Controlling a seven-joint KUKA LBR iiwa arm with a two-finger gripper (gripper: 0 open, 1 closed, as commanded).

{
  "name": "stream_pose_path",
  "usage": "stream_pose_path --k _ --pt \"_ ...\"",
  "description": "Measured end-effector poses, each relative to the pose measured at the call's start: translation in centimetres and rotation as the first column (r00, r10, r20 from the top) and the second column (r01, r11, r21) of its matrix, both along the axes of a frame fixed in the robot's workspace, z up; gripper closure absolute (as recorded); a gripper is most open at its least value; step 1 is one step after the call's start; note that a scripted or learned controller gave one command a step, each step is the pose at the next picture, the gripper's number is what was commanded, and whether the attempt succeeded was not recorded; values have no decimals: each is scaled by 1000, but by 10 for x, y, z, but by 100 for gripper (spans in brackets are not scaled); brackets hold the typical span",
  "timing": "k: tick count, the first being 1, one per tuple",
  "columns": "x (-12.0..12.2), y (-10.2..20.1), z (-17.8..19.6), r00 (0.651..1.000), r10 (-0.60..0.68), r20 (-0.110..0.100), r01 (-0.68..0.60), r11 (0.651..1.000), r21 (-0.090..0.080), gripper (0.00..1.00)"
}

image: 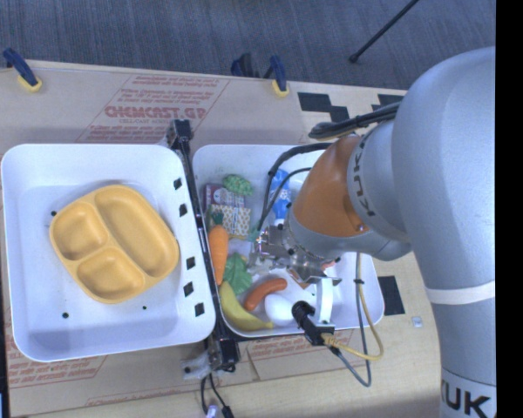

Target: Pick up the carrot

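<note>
- Nearest my camera is the arm [436, 181] itself, a broad grey shell coming in from the right, with the orange band [327, 200] just above the wrist.
- Below that band I see the gripper [283, 259] hanging low over the right bin [370, 299], among the toys; from this angle I cannot tell how it is set, and nothing shows as caught in it.
- Just beside the gripper, toward the bin's front, I see a small orange-red sausage-like piece [264, 293], a white egg-like piece [281, 308] and a yellow banana [240, 312] curving along the front corner.
- A green leafy toy [236, 271] lies between these and the carrot.
- The carrot [218, 249] is in the right bin, lying along its left wall, near the divider between the two bins. It is plain orange, tapered, with a darker green top end pointing away from me and the narrow tip pointing toward the banana. It is apart from the gripper.
- Behind the carrot I see a patterned packet [230, 214], a green item [238, 184] and a blue item [279, 190].
- The left bin [17, 259] holds a yellow divided plate [113, 242] with three compartments.
- Both bins rest on a cardboard sheet [157, 103] with red print.
</note>
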State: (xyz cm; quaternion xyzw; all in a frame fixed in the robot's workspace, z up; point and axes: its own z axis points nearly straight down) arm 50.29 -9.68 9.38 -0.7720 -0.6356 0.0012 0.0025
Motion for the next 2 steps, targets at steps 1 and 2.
stream_pose_path --k 1,2 --pt "-7 5 -1 983 -186 5 186 983 0 100" --pt "-8 3 -1 982 -188 4 188 982 -3 0"
